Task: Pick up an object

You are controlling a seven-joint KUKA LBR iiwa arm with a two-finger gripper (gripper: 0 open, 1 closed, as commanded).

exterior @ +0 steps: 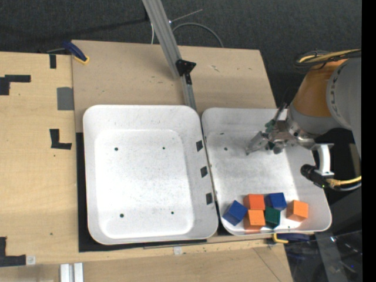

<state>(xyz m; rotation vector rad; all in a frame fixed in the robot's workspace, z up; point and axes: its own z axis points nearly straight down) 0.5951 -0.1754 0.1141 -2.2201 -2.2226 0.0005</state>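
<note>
Several small blocks lie clustered at the near end of the right bin (pixel 235 157): a blue block (pixel 235 212), an orange block (pixel 255 201), a second blue block (pixel 276 200), a green block (pixel 272 217) and more orange ones (pixel 298 210). My gripper (pixel 259 141) hangs over the middle-right of that bin, well behind the cluster. It is open, its fingers pointing left and down, with nothing between them. The orange wrist band (pixel 308 96) sits just behind it.
The left bin (pixel 94 157) stands beside the right one, their rims touching. A slanted metal pole (pixel 167 37) crosses the bench behind the bins. A yellow clip (pixel 281 238) sits at the right bin's front rim. Cables hang off the arm at the right.
</note>
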